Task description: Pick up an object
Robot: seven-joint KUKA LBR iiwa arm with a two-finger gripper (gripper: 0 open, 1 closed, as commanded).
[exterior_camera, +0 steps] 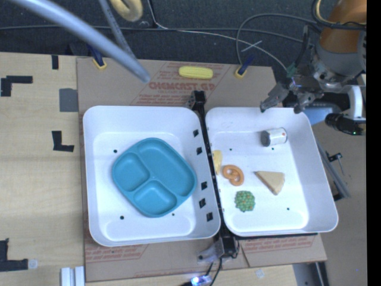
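Note:
The right bin point(315, 159) holds several small items. A short grey and white cylinder point(274, 137) lies near its back. A brown pretzel point(233, 174) sits left of a tan wedge point(271, 181), with a green broccoli piece point(244, 201) in front of them. A thin yellow piece point(217, 158) rests by the bin's left wall. My gripper point(286, 102) hangs over the back right rim of this bin, above and just behind the cylinder, with nothing seen in it.
The left bin point(101, 159) holds a blue divided plate point(153, 176). A yellow banana-shaped piece point(195, 72) lies on the cardboard behind the bins. A grey pole point(77, 25) crosses the upper left. Cables run behind the right bin.

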